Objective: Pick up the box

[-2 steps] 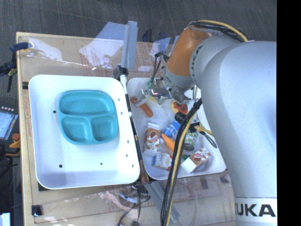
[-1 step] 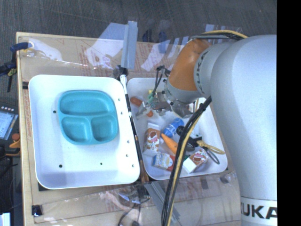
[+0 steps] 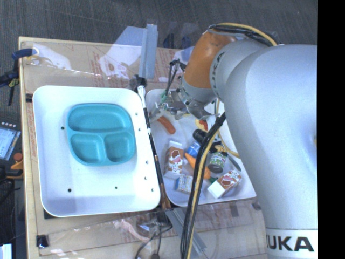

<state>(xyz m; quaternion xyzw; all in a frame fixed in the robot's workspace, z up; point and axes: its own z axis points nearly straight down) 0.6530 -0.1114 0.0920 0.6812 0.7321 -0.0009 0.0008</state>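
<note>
A brown and white box (image 3: pixel 173 161) lies in the right bin (image 3: pixel 178 199), near its left wall. A smaller bluish box (image 3: pixel 183 183) sits just in front of it, and a red and white box (image 3: pixel 231 180) lies at the bin's front right. My gripper (image 3: pixel 168 104) hangs over the far left corner of this bin, beside a red sausage-shaped piece (image 3: pixel 167 125). It is well behind the brown box and apart from it. The grey arm covers the right side of the bin.
The left bin (image 3: pixel 48 188) holds a blue three-compartment tray (image 3: pixel 102 133). Around the boxes lie an orange carrot-like piece (image 3: pixel 190 161), a dark round can (image 3: pixel 216 161) and a white block (image 3: pixel 215 189). A black cable (image 3: pixel 195 182) hangs across the right bin.
</note>
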